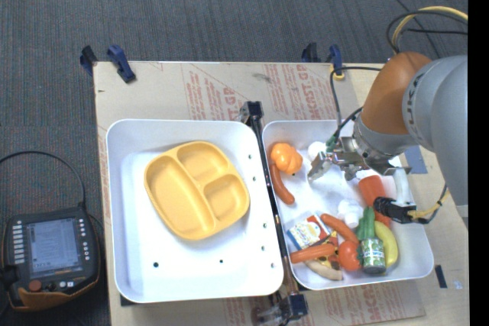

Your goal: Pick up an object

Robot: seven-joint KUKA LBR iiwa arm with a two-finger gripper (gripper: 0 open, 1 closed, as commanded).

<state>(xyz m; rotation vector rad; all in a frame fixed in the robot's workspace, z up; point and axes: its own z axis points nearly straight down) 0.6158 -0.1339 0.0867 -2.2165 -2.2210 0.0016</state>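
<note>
The arm (428, 107) reaches in over the right bin (424, 265), and its gripper (330, 163) hangs above the bin's far half, between the small orange pumpkin (286, 156) near the far left corner and the red piece (372, 188) toward the right wall. The fingers (317, 168) look spread and released, with white bin floor showing between them and nothing held; the view is small enough that this is a reading, not a certainty. Anything in this bin could serve as the thing to pick up. A sausage (281, 184) lies along the left wall just below the pumpkin, and the rest is crowded into the near half: a small carton (306, 229), carrots (321, 250), a tomato (348, 256), a green bottle (371, 244) and a banana (388, 242) piled against one another near the near right corner. The gripper likely sits where it does because the far half is sparse, so the fingers can come down around one item without shoving its neighbours. The left bin (126, 271) carries a yellow divided plate (197, 188) at its middle, probably left as a place to set things down. Both bins sit side by side on the tabletop (191, 88), clamped at its far edge so they do not shift. A control pendant (47, 248) rests on the floor off the tabletop's left edge.
</note>
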